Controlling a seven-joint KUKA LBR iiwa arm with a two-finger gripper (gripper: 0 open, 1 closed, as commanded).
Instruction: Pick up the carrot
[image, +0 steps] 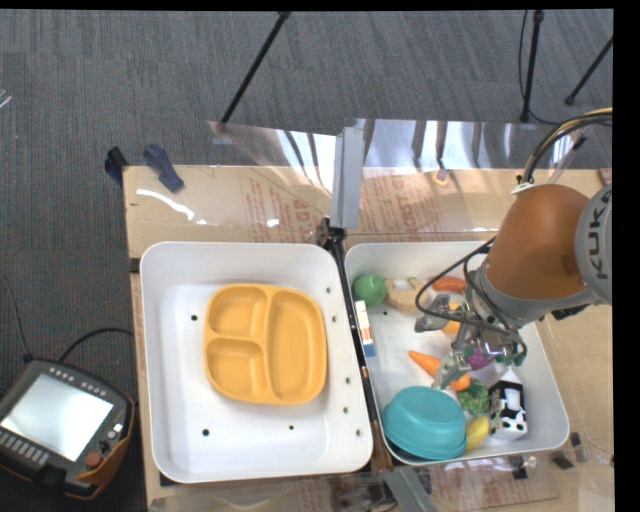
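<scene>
The bench (250, 205) carries two shallow white bins side by side. The left bin (170, 290) and right bin (545, 385) touch along their inner edges.

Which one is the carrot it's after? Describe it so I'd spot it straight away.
Look in the right bin, the crowded one. Just above the teal bowl, left of the tool, lies the carrot: a small orange cone tapering leftward. The other orange pieces sit higher up or under the arm.

carrot (424, 360) in right bin (553, 385) | fingers (446, 371) touching it | yellow tray (266, 343) left bin (172, 300)
</scene>
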